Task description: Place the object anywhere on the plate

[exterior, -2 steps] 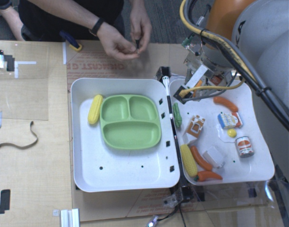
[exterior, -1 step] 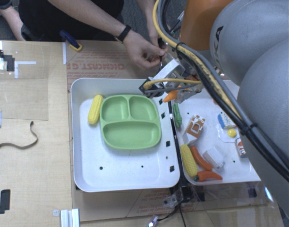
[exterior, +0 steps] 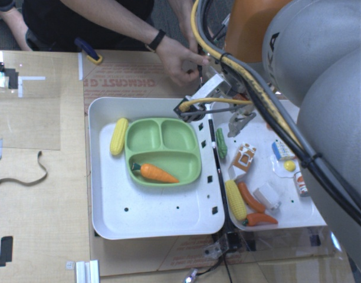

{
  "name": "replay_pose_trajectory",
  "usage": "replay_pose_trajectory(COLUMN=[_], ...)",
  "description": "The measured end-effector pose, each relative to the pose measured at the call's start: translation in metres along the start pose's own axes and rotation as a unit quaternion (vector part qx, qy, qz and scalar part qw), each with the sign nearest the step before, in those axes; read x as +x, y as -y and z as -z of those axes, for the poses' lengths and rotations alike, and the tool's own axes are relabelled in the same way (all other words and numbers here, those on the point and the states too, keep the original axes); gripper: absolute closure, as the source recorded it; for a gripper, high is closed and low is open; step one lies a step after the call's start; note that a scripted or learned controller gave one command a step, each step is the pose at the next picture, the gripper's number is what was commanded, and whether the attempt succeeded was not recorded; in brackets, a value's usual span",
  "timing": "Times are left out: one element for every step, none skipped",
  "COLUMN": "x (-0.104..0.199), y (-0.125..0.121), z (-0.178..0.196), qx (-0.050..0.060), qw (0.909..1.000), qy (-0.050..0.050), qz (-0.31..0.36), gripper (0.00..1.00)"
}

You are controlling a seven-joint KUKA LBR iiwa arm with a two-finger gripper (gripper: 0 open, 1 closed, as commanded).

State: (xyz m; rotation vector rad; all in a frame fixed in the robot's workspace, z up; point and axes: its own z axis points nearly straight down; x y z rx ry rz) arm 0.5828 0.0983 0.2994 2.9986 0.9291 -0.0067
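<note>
A green divided plate (exterior: 163, 151) sits in the left bin (exterior: 110, 217). An orange toy carrot (exterior: 157, 173) lies in the plate's front compartment. My gripper (exterior: 238, 125) hangs over the back of the right bin (exterior: 310, 217), just right of the divider between the bins and above a small green vegetable (exterior: 220, 144). The grey arm and its yellow cables cover much of the right bin's back. I see nothing held in the gripper.
A yellow corn cob (exterior: 118, 136) lies left of the plate. The right bin holds an orange-and-white carton (exterior: 244, 157), another corn cob (exterior: 235, 199), red sausages (exterior: 255, 208), a fried egg (exterior: 288, 167) and small bottles. A person's hand (exterior: 180, 61) reaches in behind the bins.
</note>
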Motion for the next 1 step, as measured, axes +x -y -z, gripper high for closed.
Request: replay_pose_trajectory(x=[-0.0136], y=[0.0021], z=[-0.0217], qx=[0.001], qw=[0.9955], qy=[0.001], qz=[0.095], gripper=[0.00])
